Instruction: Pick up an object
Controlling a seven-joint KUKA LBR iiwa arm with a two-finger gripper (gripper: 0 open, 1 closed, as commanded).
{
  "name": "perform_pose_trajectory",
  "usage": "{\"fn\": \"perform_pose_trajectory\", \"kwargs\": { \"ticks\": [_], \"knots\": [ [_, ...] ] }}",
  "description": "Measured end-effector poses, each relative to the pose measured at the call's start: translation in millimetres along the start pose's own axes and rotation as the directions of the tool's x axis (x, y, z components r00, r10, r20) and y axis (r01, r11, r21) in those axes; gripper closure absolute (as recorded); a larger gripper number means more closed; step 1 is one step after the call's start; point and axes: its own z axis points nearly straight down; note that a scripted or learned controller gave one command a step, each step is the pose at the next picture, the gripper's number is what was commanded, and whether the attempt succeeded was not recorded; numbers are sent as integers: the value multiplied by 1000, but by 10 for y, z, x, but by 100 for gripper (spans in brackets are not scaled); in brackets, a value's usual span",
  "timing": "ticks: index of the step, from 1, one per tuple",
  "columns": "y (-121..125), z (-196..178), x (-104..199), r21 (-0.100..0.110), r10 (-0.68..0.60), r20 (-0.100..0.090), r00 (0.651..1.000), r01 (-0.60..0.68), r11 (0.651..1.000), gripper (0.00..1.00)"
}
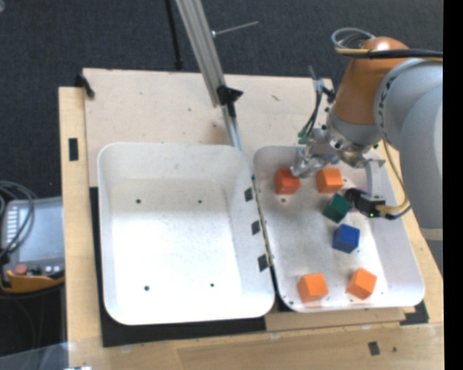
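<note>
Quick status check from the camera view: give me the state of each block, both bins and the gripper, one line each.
Gripper: low over right bin, at the red-orange block; grip unclear.
Red-orange block: in right bin, at the gripper tips.
Orange block, upper: resting in right bin.
Green block: resting, tilted.
Blue block: resting.
Orange block, lower middle: resting.
Orange block, lower right: resting.
Right bin: holds six blocks.
Left bin: no blocks.

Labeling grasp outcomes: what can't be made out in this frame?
- Claw: too small and blurred in the camera view to tell its state or whether it touches the red-orange block.
- Right bin far corner: hidden by the arm.
- Arm: cut off at the right edge.
</note>
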Motion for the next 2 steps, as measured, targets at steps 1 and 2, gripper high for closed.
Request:
{"fn": "perform_pose_trajectory", "kwargs": {
  "ticks": [1,2],
  "knots": [
    [-7,-577,-100,14,2,3,1000,-2,1000,100],
    [21,-1126,-108,13,-5,2,1000,5,1000,100]
  ]
}}
